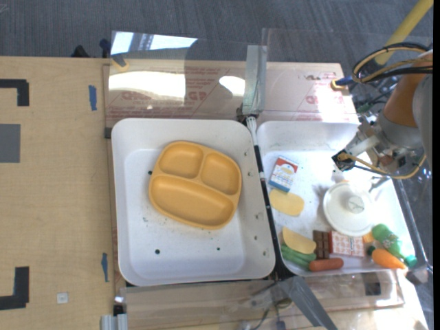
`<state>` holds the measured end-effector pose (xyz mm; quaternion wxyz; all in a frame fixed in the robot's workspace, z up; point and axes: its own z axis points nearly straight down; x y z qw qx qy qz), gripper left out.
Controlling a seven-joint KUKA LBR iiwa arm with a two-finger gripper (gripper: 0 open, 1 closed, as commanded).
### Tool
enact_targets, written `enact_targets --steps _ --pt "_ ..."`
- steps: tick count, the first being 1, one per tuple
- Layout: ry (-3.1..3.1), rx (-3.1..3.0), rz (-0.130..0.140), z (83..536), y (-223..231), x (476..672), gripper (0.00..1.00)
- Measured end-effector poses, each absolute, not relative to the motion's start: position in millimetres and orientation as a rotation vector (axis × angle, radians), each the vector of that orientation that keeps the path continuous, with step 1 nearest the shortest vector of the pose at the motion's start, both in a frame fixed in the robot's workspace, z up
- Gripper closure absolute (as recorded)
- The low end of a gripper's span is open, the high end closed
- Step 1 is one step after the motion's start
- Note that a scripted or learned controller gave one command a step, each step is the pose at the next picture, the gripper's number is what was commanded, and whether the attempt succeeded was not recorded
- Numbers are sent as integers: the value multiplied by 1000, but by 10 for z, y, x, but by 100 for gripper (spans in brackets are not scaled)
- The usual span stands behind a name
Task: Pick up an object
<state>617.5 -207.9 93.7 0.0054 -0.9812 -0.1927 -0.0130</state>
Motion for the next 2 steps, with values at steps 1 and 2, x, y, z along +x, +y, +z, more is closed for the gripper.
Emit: enact_targets --steps 1,2 --pt "-915 -2989 -38 930 -2044 6033 0" --pt "-1521 -2747 -7 870 -1899 5917 0"
